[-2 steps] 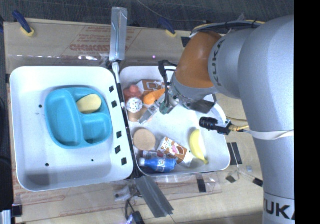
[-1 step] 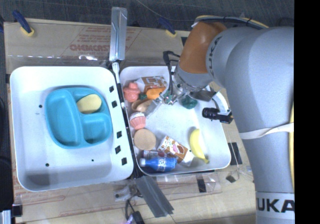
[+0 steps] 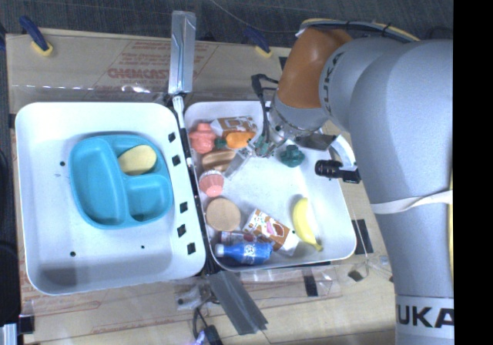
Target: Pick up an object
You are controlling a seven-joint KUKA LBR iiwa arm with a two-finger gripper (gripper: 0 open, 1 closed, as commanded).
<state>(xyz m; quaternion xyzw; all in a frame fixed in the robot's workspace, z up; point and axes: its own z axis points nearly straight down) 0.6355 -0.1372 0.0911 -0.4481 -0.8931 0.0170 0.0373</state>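
Observation:
My gripper (image 3: 256, 149) is low in the right bin (image 3: 339, 205), near its back left corner. It sits just beside an orange item (image 3: 239, 138) and a bun-like piece (image 3: 219, 157), with a dark teal object (image 3: 291, 155) to its right. The arm's wrist covers the gripper from above. Nothing can be seen held in it. Other pieces in this bin are a pink toy (image 3: 202, 137), a pink cup (image 3: 211, 182), a brown disc (image 3: 223, 214), a snack box (image 3: 268, 228), a blue bottle (image 3: 245, 251) and a banana (image 3: 306, 222).
The left bin (image 3: 46, 259) holds a blue divided tray (image 3: 115, 189) with a yellow piece (image 3: 138, 159) in its upper compartment. A ridge with black clips (image 3: 182, 182) separates the bins. The white floor around the middle of the right bin is bare.

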